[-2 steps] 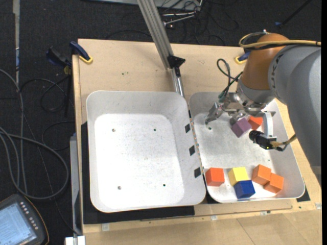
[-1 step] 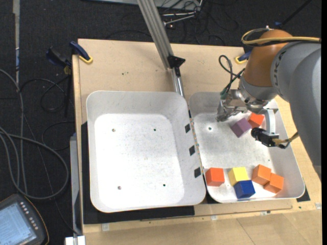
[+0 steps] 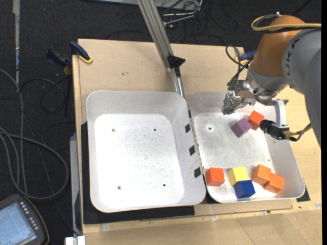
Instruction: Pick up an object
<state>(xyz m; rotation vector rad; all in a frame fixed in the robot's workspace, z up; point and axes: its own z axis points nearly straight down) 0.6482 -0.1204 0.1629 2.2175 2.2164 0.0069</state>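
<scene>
My gripper (image 3: 231, 107) hangs over the far part of the right bin (image 3: 225, 152), pointing down. Just to its right and a little nearer lies a purple block (image 3: 239, 127), with an orange block (image 3: 255, 120) touching its right side. Nothing shows between the fingers. Along the bin's near edge sit an orange cube (image 3: 215, 176), a yellow cube (image 3: 237, 174), a blue cube (image 3: 244, 189) and two more orange blocks (image 3: 269, 177) at the right corner.
The left bin (image 3: 102, 137) lies beside the right one, with black clips along their shared edge. A slanted metal pole (image 3: 158, 34) rises behind the bins. A black part (image 3: 273, 130) of the arm hangs over the right bin's right rim.
</scene>
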